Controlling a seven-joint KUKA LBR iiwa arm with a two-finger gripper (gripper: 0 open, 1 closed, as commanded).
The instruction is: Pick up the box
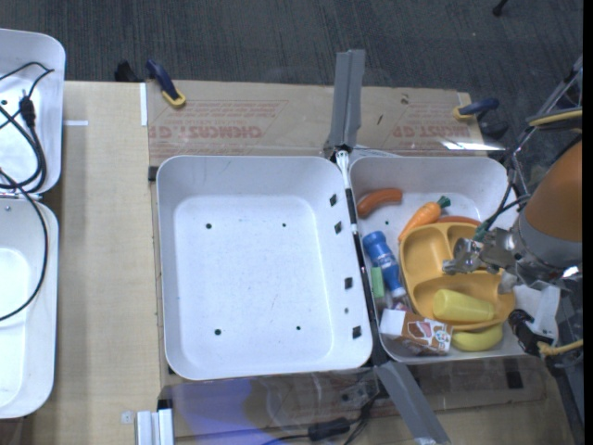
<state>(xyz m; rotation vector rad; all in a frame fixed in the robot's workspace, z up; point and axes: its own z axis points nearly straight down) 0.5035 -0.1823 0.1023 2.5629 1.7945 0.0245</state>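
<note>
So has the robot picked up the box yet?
Not yet. The box lies at the near edge of the right bin, beside the banana, with nothing lifting it. The hand is over the yellow divided plate, not at the box. Moving to the box, gripping it and lifting it are all left.

The light wooden bench carries a flattened brown cardboard sheet toward twelve o'clock. Two shallow white plastic bins sit directly on the bench, touching side by side: the left bin at centre, the right bin at three o'clock. Blue-handled clamps with yellow tips grip the cardboard's far edge.
</note>
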